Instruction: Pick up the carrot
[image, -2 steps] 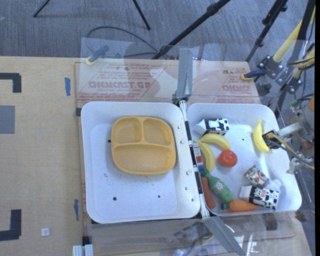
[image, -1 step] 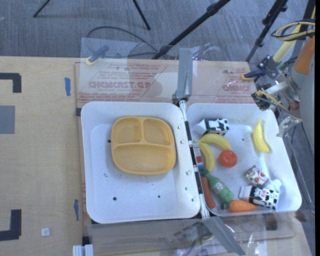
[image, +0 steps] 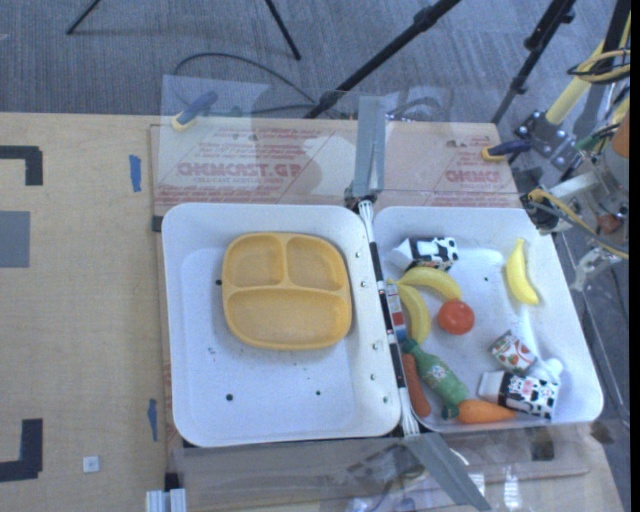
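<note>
Lying at the near edge of the right shallow white plastic bin (image: 585, 330), the small orange tapered carrot (image: 487, 411) pointed rightward, touching the near end of a green plastic bottle with a flowered label (image: 437, 376). Beside that bottle, hard against the bin's left wall, sat a slim reddish-orange sausage-shaped piece (image: 414, 386). Up the bin, a smooth round red tomato (image: 456, 317) rested just right of two curved yellow bananas (image: 421, 294), and a third yellow banana (image: 520, 272) lay apart at the far right. A black-and-white cow-patterned carton (image: 430, 250) lay on its side at the far left corner; another cow-patterned carton (image: 521, 392) sat just right of the carrot, with a small white cup printed in red (image: 511, 351) beyond it. In the left white bin (image: 190, 330), a matte yellow three-compartment plate (image: 286, 290) lay flat. Behind both bins stood a clear sheet with faint red lettering (image: 240, 168), too blurred to read. At the far right edge, the arm's grey hardware with yellow cables (image: 590, 200) hung outside the bin, well apart from the carrot; its hand's state I could not tell.
</note>
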